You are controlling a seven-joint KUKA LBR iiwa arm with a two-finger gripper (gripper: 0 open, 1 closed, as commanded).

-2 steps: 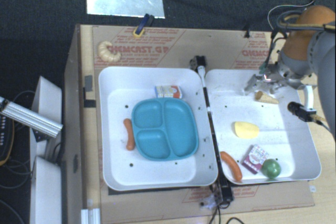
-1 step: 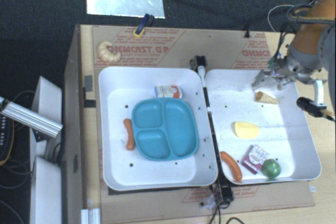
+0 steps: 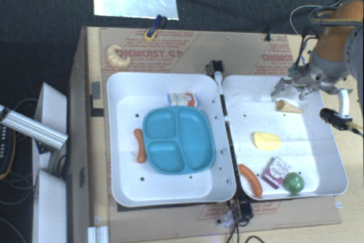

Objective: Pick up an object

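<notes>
**A:** Right under our gripper [image 3: 294,90], in the right bin [image 3: 327,148], sits a tan wedge [image 3: 289,105]. Fingers look spread with nothing between them, we think.

**B:** Agreed. We'd guess it's light and stiff, maybe slippery plastic. Let's pinch across its narrow sides. Yellow lump [image 3: 266,140] farther below the jaws looks rounder, harder to grab.

Two white bins [image 3: 122,122], two sausages [image 3: 139,145], one blue plate [image 3: 178,139], one green ball [image 3: 293,182].

Robotics lab: cardboard-topped bench [image 3: 170,54], two white bins [image 3: 122,122], loose cables [image 3: 318,11], dark carpet floor [image 3: 45,8].
</notes>
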